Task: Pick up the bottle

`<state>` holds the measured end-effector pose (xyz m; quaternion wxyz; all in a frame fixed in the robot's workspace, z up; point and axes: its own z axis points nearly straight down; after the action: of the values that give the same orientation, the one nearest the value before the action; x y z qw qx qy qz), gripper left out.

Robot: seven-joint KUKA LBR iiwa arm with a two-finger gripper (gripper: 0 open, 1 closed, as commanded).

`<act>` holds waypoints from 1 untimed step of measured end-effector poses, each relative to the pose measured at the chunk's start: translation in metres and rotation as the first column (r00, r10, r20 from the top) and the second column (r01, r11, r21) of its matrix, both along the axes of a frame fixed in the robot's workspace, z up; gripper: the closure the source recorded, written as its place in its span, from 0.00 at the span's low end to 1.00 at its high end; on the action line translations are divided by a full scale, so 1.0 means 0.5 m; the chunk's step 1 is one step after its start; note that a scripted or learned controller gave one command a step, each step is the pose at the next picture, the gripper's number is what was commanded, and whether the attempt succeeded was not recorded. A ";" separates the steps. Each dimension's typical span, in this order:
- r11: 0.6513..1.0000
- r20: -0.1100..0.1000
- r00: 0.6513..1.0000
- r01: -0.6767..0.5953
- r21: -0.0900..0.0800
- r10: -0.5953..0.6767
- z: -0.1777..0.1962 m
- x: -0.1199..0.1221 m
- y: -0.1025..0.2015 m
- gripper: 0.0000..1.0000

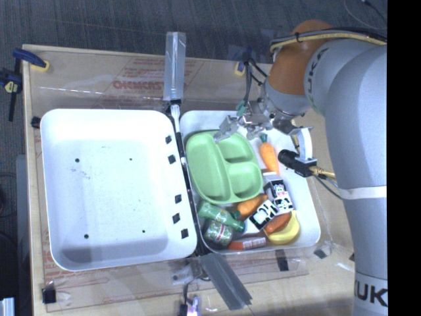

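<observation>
A wooden bench (99,71) on dark carpet bears two bins; the gripper (231,128) hovers over the right bin (309,206), finger spread unclear

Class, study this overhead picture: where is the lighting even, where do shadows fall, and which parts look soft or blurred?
Camera view: the left bin is bright and evenly lit, with a soft shadow along its lower left corner; the end effector looks slightly blurred over the green tray; the green bottle lies in dimmer clutter.
</observation>
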<state>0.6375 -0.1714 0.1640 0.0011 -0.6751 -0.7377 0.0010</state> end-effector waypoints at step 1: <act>1.000 0.001 1.000 0.013 -0.001 -0.013 -0.144 -0.039 0.033 0.00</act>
<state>0.6181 -0.1549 0.0921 0.0003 -0.6800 -0.7333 0.0010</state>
